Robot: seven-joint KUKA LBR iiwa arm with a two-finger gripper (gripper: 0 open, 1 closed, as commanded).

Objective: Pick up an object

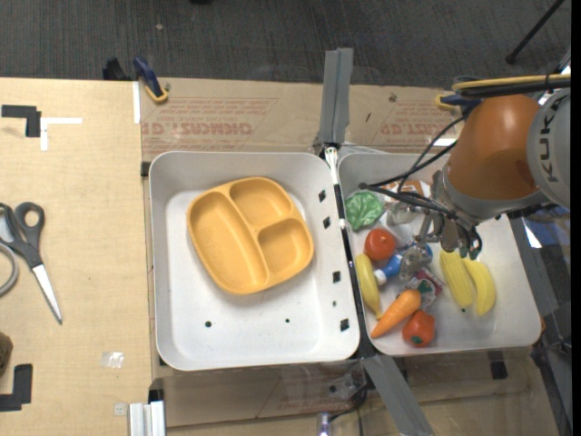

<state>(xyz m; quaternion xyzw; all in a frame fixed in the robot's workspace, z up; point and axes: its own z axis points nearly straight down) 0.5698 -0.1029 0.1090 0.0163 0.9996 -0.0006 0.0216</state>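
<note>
Closely around the gripper [423, 249] crowd tomato [380, 242], carrot [397, 312], bananas [467, 281].

A robotics lab or test workshop: a bare wooden bench [73, 271] lined with flattened cardboard [227, 116], two white bins [163, 271] clamped side by side, scissors [32, 252] near its left edge, grey carpet [272, 16] beyond its far edge.

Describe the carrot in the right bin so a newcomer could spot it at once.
Look in the right bin, the one crowded with toy food beside the bin holding the yellow divided plate. Near its front edge lies the carrot, slanting up to the right between a small banana and a red pepper. It is the only orange, tapered piece there.
</note>
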